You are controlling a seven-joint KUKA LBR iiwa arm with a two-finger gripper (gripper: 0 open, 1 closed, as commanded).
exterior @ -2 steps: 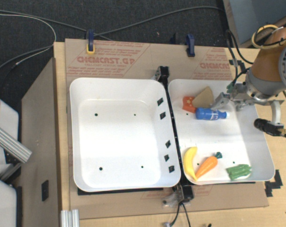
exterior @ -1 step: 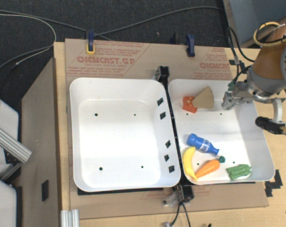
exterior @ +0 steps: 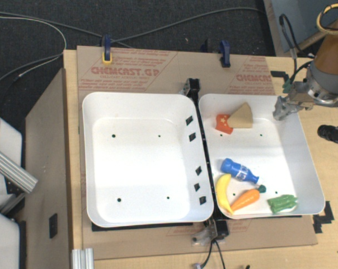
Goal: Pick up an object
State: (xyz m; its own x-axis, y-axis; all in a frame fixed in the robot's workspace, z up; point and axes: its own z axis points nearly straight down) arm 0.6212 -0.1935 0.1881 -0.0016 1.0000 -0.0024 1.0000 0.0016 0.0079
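Pincer (exterior: pixel 281 110): at the right bin's (exterior: pixel 295 150) upper right rim; finger state cannot be told.
Wedge (exterior: pixel 242 116): tan, left of the pincer, touching a red block (exterior: pixel 224 124).
Bottle (exterior: pixel 240 172): blue, below and left of the pincer, well apart.
Banana (exterior: pixel 222 193): farther down and left, beside the carrot (exterior: pixel 246 199).
Green piece (exterior: pixel 282 203): straight below the pincer, at the near rim.
Left bin (exterior: pixel 96 150): far left of the pincer, on the worktop (exterior: pixel 158 63).

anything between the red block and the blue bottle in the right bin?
No. In the camera view, only bare white bin floor separates the small red block from the blue plastic bottle. The tan wedge sits beside the block, off that line.
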